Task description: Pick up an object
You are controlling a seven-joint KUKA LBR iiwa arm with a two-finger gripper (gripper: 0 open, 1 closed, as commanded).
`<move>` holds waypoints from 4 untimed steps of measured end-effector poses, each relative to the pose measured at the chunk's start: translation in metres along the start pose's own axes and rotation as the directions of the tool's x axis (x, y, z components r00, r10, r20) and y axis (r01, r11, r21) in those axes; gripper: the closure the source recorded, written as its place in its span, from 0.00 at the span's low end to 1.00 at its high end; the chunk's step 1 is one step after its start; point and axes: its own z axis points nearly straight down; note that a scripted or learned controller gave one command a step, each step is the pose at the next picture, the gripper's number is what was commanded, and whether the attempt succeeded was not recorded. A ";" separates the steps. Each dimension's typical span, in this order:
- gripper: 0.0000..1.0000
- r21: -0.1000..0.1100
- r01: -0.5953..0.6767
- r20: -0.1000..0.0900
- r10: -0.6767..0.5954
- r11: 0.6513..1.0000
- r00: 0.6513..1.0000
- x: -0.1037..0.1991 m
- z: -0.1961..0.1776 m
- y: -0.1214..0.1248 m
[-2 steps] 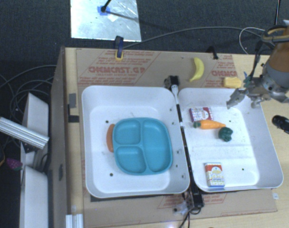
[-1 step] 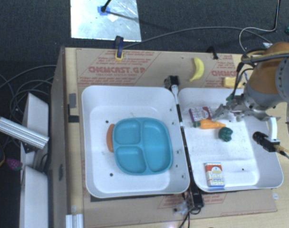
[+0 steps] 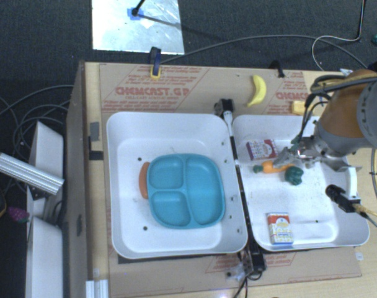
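Observation:
In the right bin [image 3: 346, 234] lie a red and white packet [image 3: 261, 149], an orange carrot [image 3: 274, 165] with a green tip, a dark green lump [image 3: 293, 176] and a small orange and white box [image 3: 279, 228]. My gripper [image 3: 292, 158] is low over the bin's far half, right at the carrot's right end and just above the green lump. The arm's grey wrist covers the area behind it. I see nothing lifted off the bin floor.
The left bin [image 3: 123, 135] holds a blue divided plate [image 3: 186, 189] with an orange item [image 3: 142, 180] tucked at its left edge. A banana [image 3: 258, 90] and a yellow block [image 3: 298, 107] lie on the cardboard behind the bins. Cables run along the right side.

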 end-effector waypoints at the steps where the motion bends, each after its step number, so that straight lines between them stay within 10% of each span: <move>1: 0.00 0.018 0.006 -0.008 -0.006 1.000 1.000 -0.038 -0.057 0.060; 3: 0.00 0.025 0.005 -0.011 -0.005 1.000 1.000 0.049 0.009 -0.042; 4: 1.00 0.023 0.005 -0.011 -0.005 1.000 1.000 0.048 -0.001 -0.041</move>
